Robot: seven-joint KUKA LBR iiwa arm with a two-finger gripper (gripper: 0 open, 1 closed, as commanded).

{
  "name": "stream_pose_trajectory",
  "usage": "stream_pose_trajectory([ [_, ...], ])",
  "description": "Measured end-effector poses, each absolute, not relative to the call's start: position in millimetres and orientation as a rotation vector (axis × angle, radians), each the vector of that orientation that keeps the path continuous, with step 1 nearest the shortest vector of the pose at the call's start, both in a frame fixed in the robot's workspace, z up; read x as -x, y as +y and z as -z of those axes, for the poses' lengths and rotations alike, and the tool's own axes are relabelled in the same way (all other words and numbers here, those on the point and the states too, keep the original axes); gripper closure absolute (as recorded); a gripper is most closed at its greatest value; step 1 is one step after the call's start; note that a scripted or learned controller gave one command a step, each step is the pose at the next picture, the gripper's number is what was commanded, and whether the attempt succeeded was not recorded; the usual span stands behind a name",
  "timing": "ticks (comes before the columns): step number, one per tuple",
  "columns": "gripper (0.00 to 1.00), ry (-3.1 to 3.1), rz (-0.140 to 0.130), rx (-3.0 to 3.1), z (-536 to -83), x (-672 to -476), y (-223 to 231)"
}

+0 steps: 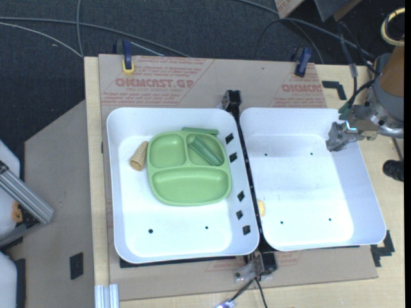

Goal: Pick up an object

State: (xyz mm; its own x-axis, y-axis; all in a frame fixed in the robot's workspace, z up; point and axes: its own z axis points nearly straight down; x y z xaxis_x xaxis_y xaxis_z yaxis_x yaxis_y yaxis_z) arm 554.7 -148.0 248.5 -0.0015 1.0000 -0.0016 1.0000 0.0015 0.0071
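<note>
The grey arm with its orange band [390,76] comes in from the right, and its two-finger gripper [338,136] hangs over the upper right corner of the right-hand shallow white bin [359,191], close to that bin's far rim; whether the pincer is apart or together cannot be told from this slanted look down at it, and nothing shows between its tips.

The things to pick lie in the left-hand shallow white bin [128,230], well apart from the gripper. A pale green plastic divided plate [186,185] sits near the middle of that bin, a little toward its far side; it has three compartments — two small ones at the top and one wide one below. A darker green oblong piece [207,149] lies tilted in the upper right compartment; a flat dark green strip [200,131] rests along the plate's top edge, just beside it. A small tan cone-shaped object [138,156], like a wafer cone, lies touching or just beside the plate's left rim, its point toward the near side.

A small yellowish bit [261,207] sits at the left rim of the right-hand bin, beside the black divider between the two bins.
</note>
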Motion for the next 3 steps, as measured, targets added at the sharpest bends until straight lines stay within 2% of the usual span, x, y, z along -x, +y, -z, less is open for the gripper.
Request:
stream_pose_trajectory([
  [1,1.00,2.230,0.000,-2.218,-235,-557.6,-95],
  [2,1.00,2.231,-0.002,-2.217,-243,-554.5,-39],
  [3,1.00,2.230,-0.005,-2.214,-248,-562.7,17],
])
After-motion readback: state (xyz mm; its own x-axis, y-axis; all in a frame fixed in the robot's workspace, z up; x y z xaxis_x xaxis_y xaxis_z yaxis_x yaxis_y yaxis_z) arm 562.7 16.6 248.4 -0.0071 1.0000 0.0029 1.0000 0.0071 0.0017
